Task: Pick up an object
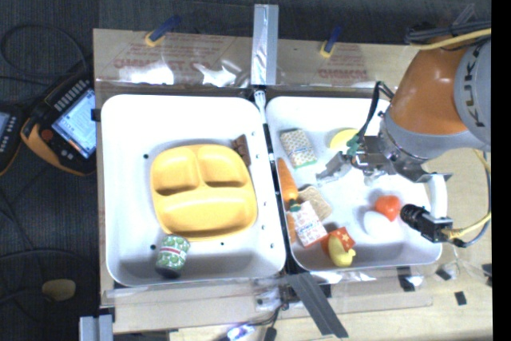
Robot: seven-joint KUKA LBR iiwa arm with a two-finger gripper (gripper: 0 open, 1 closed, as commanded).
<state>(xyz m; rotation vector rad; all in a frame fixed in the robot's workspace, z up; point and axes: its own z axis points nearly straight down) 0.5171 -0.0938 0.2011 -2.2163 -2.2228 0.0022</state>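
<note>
My gripper [334, 167] hangs over the middle of the right bin [415, 255], reaching in from the right below the orange wrist band. Just left of it lie a checkered packet [297, 146] and an orange carrot [286, 180]. A yellow item [344, 138] sits right behind the gripper, partly hidden by it. Below it are a tan cracker-like piece [316, 204], a red and white carton [307, 227], and a yellow and red toy [342, 247]. An orange-red ball [387, 206] rests on a white object [372, 221] under the wrist. I see nothing held in the gripper.
The left bin [120, 172] holds a yellow divided tray [204, 189], a green and white cup [172, 251] at the front and a small brown piece [241, 146] by the dividing wall. A handheld controller [68, 128] lies off the bench at left.
</note>
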